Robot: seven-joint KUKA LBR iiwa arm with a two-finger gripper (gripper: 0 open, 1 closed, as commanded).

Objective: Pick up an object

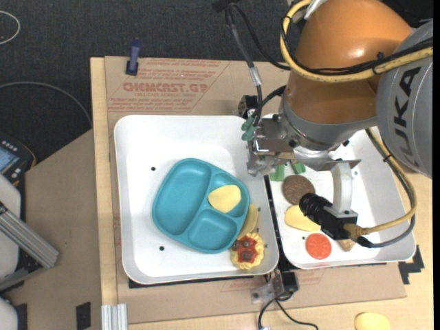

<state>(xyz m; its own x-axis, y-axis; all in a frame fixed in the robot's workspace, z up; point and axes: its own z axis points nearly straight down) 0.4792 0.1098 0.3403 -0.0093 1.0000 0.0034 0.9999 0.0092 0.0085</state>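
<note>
My gripper point(273, 162) hangs low over the inner left edge of the right bin point(385, 184), mostly covered by the orange wrist band above it. A small green piece point(277, 173) peeks out right beneath it. Just to its right lies a brown disc point(295, 188), with a pale yellow piece point(295, 218) and a red disc point(317, 246) nearer the front. In the left bin point(137, 150) a blue divided plate point(189, 208) carries a yellow lump point(224, 198). I cannot see anything held.
A yellow banana-like piece point(251, 218) and a red-and-yellow toy point(247, 249) lie by the plate's right rim, close to the wall between the bins. The arm covers the back of the right bin. The left bin's back and left parts are bare white.
</note>
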